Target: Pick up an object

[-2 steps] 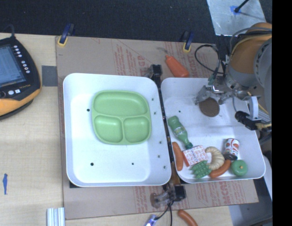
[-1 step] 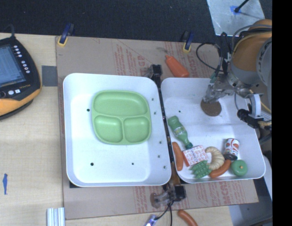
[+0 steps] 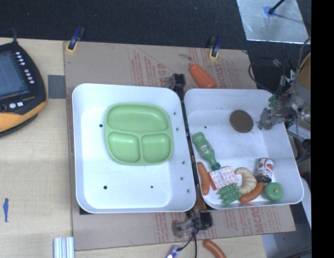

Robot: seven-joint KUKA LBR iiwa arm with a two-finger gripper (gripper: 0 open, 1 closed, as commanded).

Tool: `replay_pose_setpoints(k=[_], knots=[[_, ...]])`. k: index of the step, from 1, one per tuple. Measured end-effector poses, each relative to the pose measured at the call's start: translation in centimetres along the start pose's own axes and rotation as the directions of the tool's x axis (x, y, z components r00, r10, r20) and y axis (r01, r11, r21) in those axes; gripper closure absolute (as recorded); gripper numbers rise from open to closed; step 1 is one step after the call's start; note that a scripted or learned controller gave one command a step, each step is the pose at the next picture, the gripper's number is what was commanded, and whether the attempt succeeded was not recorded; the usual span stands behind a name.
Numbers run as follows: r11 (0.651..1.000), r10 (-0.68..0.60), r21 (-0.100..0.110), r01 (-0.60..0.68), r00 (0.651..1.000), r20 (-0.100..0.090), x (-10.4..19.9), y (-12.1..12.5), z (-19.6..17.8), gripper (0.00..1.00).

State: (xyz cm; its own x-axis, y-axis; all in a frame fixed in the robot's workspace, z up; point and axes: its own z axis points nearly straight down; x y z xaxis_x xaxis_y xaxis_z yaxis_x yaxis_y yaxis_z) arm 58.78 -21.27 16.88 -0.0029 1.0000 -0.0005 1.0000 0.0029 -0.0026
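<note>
The gripper (image 3: 267, 118) hangs over the far right part of the right bin (image 3: 210, 104), at the end of the arm (image 3: 296, 98) coming in from the right. How its fingers stand cannot be told, and nothing is seen between them. Just left of it, apart from it, a brown disc (image 3: 241, 121) lies flat on the bin floor.

The other things crowd the bin's near side. A green bottle (image 3: 204, 150) lies tilted by the left wall, with a carrot (image 3: 203, 177) nearer along that wall. Right of the carrot sit a red-and-white packet (image 3: 222, 175), a green leafy piece (image 3: 229, 193), a pale ring (image 3: 246, 178) and a sausage (image 3: 251, 193). A small can (image 3: 264, 169) stands near the right wall, with a green round thing (image 3: 273, 191) in the near right corner.

The left bin (image 3: 89, 144) holds a green divided plate (image 3: 139, 133). Beyond the bins an orange thing (image 3: 201, 75) lies on the cardboard (image 3: 129, 63). A pendant (image 3: 16, 87) rests at the far left of the bench.
</note>
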Motion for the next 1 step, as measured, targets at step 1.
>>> replay_pose_setpoints(k=[1], knots=[[1.0, 0.0, 0.001, 0.0, 1.0, -0.001, 0.05, -0.03, 0.08, 0.0]])
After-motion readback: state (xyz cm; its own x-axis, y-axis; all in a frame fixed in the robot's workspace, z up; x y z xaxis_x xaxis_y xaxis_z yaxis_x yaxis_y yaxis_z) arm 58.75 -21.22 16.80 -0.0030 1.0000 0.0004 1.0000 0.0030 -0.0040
